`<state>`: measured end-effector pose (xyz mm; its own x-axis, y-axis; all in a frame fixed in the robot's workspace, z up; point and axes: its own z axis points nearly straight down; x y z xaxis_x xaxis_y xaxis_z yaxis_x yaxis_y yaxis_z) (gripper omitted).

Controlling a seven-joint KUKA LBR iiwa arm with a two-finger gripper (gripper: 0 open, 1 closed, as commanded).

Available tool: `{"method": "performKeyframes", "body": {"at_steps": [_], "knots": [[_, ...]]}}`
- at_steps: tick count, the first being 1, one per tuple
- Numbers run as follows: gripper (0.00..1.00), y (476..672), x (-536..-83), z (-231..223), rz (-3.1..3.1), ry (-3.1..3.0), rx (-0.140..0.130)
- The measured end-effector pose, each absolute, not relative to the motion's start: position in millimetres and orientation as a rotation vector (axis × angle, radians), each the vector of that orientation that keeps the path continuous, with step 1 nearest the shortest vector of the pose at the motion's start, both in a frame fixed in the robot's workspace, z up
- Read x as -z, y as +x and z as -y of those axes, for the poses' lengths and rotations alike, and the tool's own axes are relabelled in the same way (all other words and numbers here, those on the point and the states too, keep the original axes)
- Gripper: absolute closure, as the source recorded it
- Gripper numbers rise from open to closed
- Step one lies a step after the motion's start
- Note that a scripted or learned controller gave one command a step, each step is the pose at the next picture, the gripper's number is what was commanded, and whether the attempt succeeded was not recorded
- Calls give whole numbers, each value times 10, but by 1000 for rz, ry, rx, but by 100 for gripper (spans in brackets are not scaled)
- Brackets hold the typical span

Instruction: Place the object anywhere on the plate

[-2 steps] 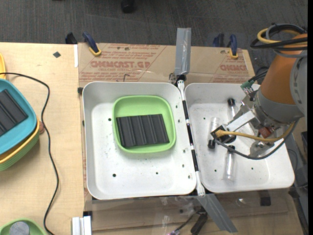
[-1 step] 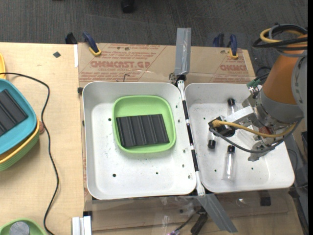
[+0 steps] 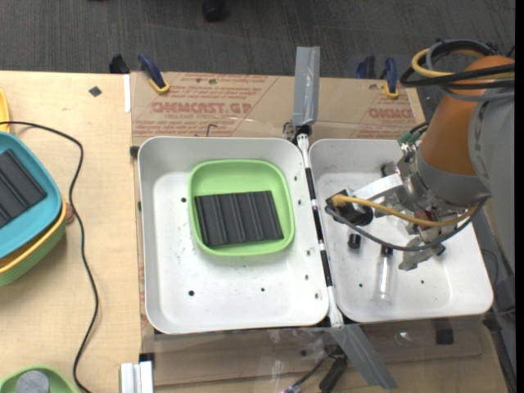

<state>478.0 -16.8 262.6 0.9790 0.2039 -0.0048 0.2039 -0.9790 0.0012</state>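
The green square plate [image 3: 282, 188] sits in the left bin [image 3: 164, 277] and carries a black ridged mat [image 3: 239, 218]. In the right bin [image 3: 458, 289] a clear tube-like object [image 3: 382, 275] lies on the floor near the front. A small black piece [image 3: 354, 240] lies a little behind and to the left of it. My gripper [image 3: 414, 255] hangs low over the right bin, just right of the clear tube, and I see nothing held in it. The orange-banded wrist [image 3: 446, 142] rises above it.
A yellow cable [image 3: 385, 210] and a black fitting [image 3: 352, 210] stick out leftward from the wrist toward the divider between the bins [image 3: 315, 219]. Stacked teal and yellow dishes [image 3: 29, 211] and a black cord [image 3: 82, 244] lie on the wooden bench at the left.
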Motion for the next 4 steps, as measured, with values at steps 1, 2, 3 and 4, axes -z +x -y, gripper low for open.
{"method": "performKeyframes", "body": {"at_steps": [1, 2, 3, 4], "knots": [[0, 4768, -2432, 279, -315, 3125, 11], [0, 4768, -2432, 277, -317, 3125, 11], [0, 4766, -2355, 417, -309, 3126, 11], [0, 4765, -2270, 342, -315, 3126, 11]]}}
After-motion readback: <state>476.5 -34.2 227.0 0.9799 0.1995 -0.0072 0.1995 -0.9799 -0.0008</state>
